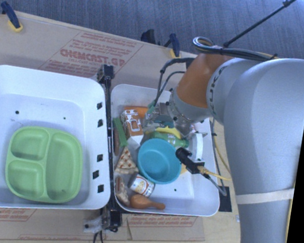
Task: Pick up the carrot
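Note:
An orange object (133,111) that looks like the carrot lies at the back left of the right bin (204,198), partly covered by a small orange-and-white box (134,124). My gripper (158,116) is lowered into the back of this bin, just right of the orange object, among the clutter. The grey wrist with its orange band (198,85) hides much of the gripper from above. I cannot tell whether the gripper touches the orange object.
The right bin also holds a blue bowl (159,160), a yellow item (168,132), a small can (141,186), a brown drumstick-like piece (147,203) and a waffle-like wedge (125,163). A green divided plate (45,164) lies in the left bin (2,89).

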You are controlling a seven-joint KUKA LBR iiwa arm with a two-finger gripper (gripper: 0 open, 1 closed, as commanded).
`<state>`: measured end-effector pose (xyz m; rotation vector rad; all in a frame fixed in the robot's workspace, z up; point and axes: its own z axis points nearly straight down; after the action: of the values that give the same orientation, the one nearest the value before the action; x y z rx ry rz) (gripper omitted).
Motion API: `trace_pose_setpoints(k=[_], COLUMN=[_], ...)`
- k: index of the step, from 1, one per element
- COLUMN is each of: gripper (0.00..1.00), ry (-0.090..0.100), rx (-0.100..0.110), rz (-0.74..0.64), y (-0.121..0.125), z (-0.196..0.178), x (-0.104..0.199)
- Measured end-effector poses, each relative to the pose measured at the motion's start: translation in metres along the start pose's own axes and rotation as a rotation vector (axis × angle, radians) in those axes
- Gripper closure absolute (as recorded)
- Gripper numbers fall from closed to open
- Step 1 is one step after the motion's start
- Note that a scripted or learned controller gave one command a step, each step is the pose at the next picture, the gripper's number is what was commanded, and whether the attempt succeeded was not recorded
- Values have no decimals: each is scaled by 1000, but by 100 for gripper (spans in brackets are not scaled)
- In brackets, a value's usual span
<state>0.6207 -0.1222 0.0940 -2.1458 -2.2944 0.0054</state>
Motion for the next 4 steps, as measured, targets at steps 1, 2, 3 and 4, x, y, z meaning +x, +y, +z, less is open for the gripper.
trace_pose_setpoints(k=[1,2,3,4], gripper=[0,0,0,100], ry=[-6,-2,5,4], rx=[-12,-15,-20,2], rz=[-35,69,122,115], y=[26,41,26,20], z=[-140,-17,-13,-13], x=[-25,3,-15,-15])
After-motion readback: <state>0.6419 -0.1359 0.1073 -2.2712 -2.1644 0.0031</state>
